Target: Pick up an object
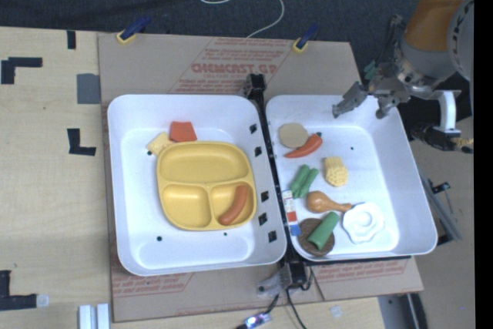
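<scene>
From the overhead camera view, your gripper [360, 105] hangs over the top rim of the right bin [400, 158], its fingers spread and gripping nothing. The nearest pickable pieces, the tan disc [293, 135] and red chili [304, 146], lie toward eight o'clock from the jaws. The chili's long axis runs from two to eight o'clock, so you'll likely need to travel down-left.

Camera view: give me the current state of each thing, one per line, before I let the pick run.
gripper: jaws open, holding nothing, above the right bin's back edge
yellow divided plate: flat in the left bin, sausage in one compartment
orange block: loose, behind the plate
right bin: food toys clustered on its left side
fried egg: lying flat
corn cob: lying apart from the rest
drumstick: on its side
</scene>
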Robot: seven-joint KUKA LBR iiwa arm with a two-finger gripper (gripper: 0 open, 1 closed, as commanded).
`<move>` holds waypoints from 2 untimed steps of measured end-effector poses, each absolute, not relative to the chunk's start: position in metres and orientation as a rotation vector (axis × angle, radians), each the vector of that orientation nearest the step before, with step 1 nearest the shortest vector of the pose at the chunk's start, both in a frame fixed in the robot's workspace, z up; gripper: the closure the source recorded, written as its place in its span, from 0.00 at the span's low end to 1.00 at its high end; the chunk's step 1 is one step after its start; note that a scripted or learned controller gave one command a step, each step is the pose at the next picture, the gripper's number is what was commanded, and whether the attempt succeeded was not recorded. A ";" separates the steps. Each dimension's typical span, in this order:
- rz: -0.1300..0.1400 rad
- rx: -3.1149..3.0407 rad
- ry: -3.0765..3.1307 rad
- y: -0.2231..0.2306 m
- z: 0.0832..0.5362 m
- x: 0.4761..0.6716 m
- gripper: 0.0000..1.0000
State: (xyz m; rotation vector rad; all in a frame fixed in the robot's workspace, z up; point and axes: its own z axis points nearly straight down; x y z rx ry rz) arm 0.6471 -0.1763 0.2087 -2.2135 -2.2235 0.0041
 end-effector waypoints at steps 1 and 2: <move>0.001 -2.215 -2.227 -0.176 0.210 0.648 0.00; 0.006 -2.217 -2.221 -0.173 0.165 0.645 0.00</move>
